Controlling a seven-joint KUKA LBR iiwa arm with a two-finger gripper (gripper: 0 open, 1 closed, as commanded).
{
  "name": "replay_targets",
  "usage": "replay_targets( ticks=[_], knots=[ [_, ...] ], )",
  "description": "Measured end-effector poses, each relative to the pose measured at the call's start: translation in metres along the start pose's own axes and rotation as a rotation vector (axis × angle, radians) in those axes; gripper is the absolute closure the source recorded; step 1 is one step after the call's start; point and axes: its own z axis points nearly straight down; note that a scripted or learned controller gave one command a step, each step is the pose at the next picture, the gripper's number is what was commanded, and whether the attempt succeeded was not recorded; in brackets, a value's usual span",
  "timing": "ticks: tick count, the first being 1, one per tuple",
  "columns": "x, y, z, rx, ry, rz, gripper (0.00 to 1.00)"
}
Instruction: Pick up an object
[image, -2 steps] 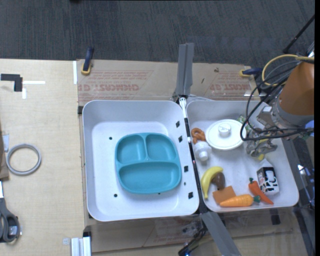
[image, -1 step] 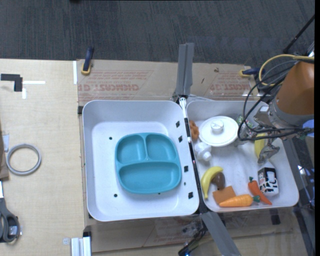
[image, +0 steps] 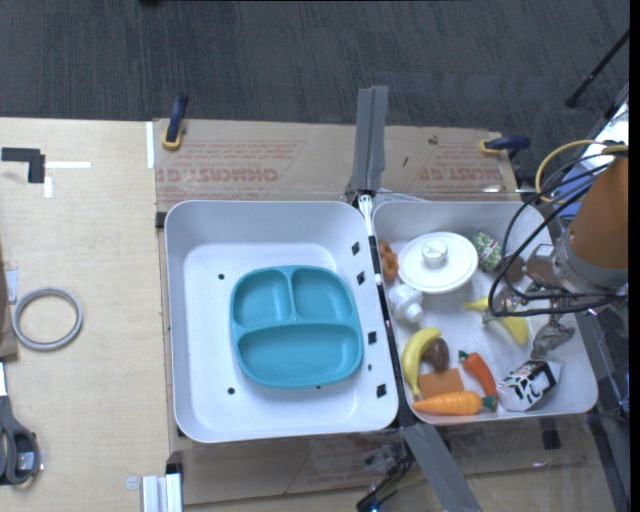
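A teal divided plate (image: 296, 326) lies in the left bin (image: 190, 330); toy food crowds the right bin (image: 575, 395) beneath the gripper (image: 550, 335).

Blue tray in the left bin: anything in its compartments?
Nothing lies in the blue tray: all three compartments show bare. It sits flat on the left bin floor; whatever is beneath it is covered.

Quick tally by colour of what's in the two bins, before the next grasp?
Teal divided plate: 1
Yellow bananas: 2
Orange carrots: 2
White round lid: 1
Black-and-white carton: 1
Total: 7, plus small bits I cannot identify.
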Motion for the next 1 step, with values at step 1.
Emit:
replay_targets(
  ticks=[1],
  knots=[
    [0.0436,0.0479,0.0000,0.001,0.001,0.104,0.00]
  ],
)
